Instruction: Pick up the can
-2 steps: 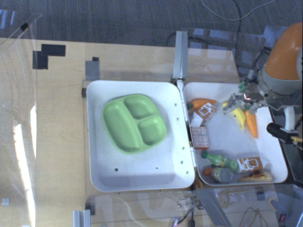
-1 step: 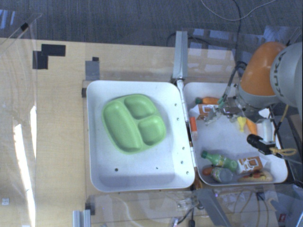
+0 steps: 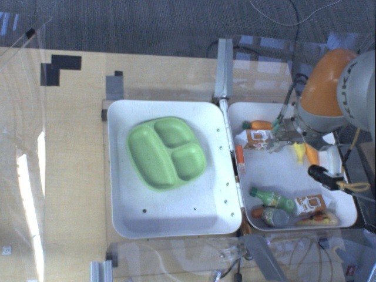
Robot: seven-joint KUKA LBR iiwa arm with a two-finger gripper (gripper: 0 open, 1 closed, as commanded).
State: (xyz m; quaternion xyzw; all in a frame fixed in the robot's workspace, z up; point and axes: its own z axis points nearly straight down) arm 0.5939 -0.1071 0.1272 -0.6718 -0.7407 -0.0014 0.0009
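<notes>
Camera view: can (image 3: 276,217) half-hidden by green bottle (image 3: 274,199); end effector (image 3: 281,137) blurred, grip state impossible to tell.

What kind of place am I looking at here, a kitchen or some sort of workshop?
Most likely a robotics lab bench, not a kitchen: a grey and orange robot arm reaches over two white bins, clear guard panels stand around the wooden bench, and a loose cable trails across the carpet.
</notes>
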